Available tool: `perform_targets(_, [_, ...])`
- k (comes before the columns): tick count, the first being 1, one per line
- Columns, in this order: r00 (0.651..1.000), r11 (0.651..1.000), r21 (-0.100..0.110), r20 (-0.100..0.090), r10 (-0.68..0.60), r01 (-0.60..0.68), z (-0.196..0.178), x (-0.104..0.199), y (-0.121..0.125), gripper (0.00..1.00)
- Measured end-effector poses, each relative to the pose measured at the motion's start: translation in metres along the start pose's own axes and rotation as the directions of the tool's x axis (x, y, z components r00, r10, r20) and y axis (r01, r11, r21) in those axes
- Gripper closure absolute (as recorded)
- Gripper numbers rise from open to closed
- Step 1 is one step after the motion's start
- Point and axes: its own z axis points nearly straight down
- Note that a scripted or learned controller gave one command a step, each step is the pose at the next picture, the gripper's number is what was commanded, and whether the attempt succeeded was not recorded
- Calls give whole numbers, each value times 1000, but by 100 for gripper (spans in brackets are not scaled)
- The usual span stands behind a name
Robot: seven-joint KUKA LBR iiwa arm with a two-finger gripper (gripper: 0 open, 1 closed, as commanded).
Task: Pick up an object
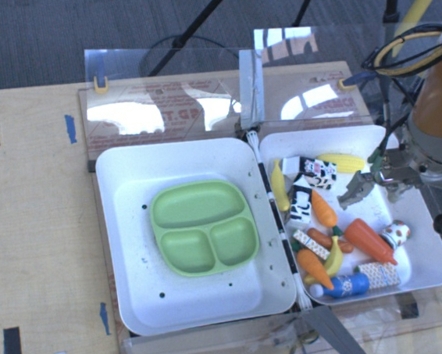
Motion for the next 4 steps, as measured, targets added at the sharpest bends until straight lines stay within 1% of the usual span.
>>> perform_targets(1, [988, 988, -1, 0, 153, -153, 26, 7, 23, 0])
perform_targets(2, [982, 982, -29, 3, 187, -187, 147, -11, 45, 0])
perform_targets(3, [983, 983, -4, 2, 186, -186, 150, -7, 38, 100])
perform_targets(4, [984, 984, 1, 0, 179, -179, 75, 36, -19, 100])
